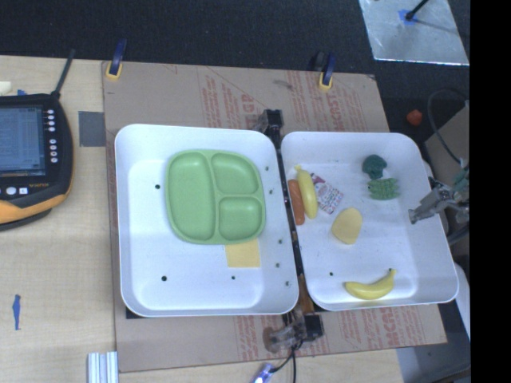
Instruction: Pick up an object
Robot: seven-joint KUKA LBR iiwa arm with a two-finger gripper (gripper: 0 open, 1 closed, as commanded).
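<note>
In the right bin lie a yellow banana near the front, a pale yellow lemon-like piece in the middle, and a second banana beside an orange sausage at the left wall. A small printed packet lies next to them. Two green toy vegetables rest toward the back right. My gripper pokes in at the bin's right rim, with nothing seen in it.
The left bin holds a green divided plate and a yellow square slice. A teach pendant lies at the far left on the bench. Clamps hold the cardboard at the back edge.
</note>
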